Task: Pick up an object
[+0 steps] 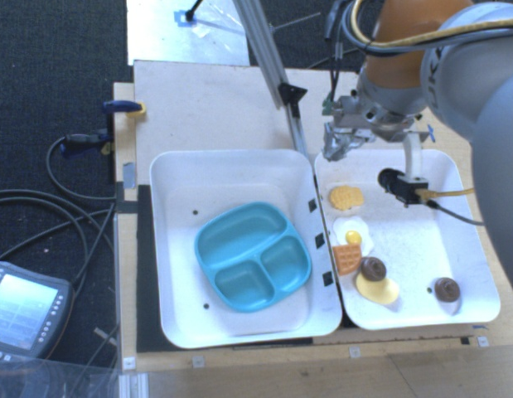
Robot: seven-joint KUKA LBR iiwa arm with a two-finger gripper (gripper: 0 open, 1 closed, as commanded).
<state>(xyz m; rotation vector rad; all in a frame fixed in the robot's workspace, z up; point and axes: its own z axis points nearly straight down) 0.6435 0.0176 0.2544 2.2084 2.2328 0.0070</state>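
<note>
Two white bins point(239, 168) sat before you; the left held a smooth blue three-part tray point(252, 255). Your gripper point(337, 148) hovered at the right bin's eleven o'clock corner, its spread impossible to tell. A round, bumpy cracker point(346, 196) lay just toward six o'clock.

blue tray point(253, 255): glossy plastic | bins point(175, 222): smooth white plastic | bench point(206, 106): matt wood
</note>
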